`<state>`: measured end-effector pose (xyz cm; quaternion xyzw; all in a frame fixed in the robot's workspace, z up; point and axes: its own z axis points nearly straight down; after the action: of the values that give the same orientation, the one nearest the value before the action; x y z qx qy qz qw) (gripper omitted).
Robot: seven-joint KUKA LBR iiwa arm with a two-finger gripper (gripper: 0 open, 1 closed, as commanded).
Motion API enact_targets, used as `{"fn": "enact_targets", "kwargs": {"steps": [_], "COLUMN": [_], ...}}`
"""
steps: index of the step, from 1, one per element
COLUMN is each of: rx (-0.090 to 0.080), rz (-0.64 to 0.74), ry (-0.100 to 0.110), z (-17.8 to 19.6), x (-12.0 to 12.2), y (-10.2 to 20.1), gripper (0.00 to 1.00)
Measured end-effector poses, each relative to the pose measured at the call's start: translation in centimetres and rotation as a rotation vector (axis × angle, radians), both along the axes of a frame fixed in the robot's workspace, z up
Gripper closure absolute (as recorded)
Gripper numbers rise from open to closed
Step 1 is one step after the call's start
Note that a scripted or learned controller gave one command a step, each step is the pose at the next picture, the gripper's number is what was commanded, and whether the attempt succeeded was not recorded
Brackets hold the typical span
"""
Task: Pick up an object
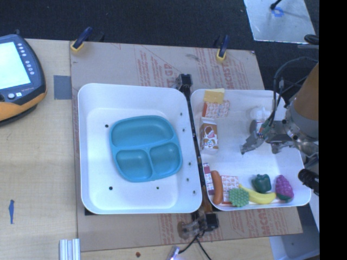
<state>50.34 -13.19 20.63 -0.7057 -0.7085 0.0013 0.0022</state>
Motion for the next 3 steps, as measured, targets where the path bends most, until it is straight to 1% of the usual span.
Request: {"fn": "enact_targets", "kwargs": {"steps": [1,2,3], "rx": [-0.002,-0.001,-0.003], "rz": [-0.002,0.002,0.008], "ry": [-0.002,0.000,0.002], "z": [4.0,-11.5,-10.5], "x": [3.8,0.9,0.9], "y": [-6.8,-8.0,-8.1], "gripper": [0.00,0.00,1.00]}}
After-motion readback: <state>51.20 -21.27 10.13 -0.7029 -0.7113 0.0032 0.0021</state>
